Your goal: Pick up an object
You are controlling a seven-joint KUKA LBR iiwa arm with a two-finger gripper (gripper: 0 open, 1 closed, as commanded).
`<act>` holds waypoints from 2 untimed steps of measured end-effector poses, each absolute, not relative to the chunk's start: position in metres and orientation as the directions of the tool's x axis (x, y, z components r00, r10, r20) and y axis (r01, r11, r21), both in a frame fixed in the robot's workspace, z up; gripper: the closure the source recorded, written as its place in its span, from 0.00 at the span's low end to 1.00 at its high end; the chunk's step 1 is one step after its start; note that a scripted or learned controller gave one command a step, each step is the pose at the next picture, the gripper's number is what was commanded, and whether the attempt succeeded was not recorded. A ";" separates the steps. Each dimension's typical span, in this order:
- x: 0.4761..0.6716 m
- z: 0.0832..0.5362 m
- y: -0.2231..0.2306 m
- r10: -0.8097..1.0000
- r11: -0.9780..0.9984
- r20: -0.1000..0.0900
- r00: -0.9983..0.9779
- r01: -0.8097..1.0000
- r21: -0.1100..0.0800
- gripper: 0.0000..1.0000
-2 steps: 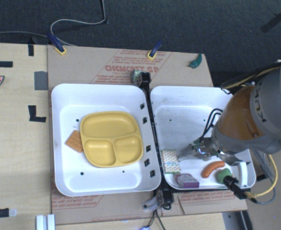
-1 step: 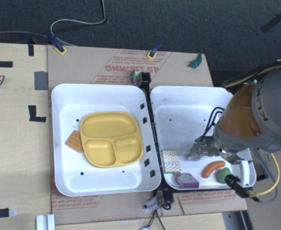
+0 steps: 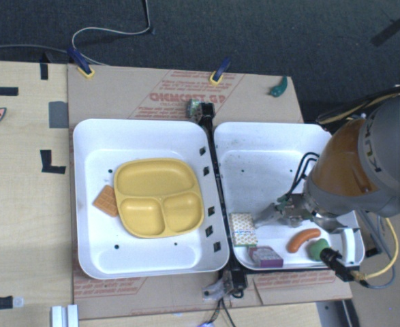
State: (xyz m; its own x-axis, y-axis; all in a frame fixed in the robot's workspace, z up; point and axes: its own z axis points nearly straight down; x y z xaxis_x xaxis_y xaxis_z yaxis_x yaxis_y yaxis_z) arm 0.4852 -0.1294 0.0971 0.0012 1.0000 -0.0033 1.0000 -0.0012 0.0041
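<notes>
In the right bin (image 3: 268,148), near its front edge, lie a small white patterned box (image 3: 243,228), a purple block (image 3: 266,257), an orange sausage-shaped toy (image 3: 303,240) and a green piece (image 3: 317,249). My gripper (image 3: 268,214) hangs low over that bin, reaching in from the right, its tip just right of the white box and a little above it. The orange toy lies just below the wrist. The bulky grey and orange arm (image 3: 353,165) covers the bin's right side.
The left bin (image 3: 90,182) holds a yellow divided plate (image 3: 160,196) with a tan waffle-like square (image 3: 105,200) tucked at its left edge. A ridge (image 3: 211,182) separates the two bins. Cables run along the right bin's far right.
</notes>
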 end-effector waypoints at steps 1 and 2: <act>0.485 0.106 -0.129 1.000 -0.001 -0.002 0.001 1.000 0.003 1.00; 0.485 0.106 -0.129 1.000 -0.001 -0.002 0.001 1.000 0.003 0.00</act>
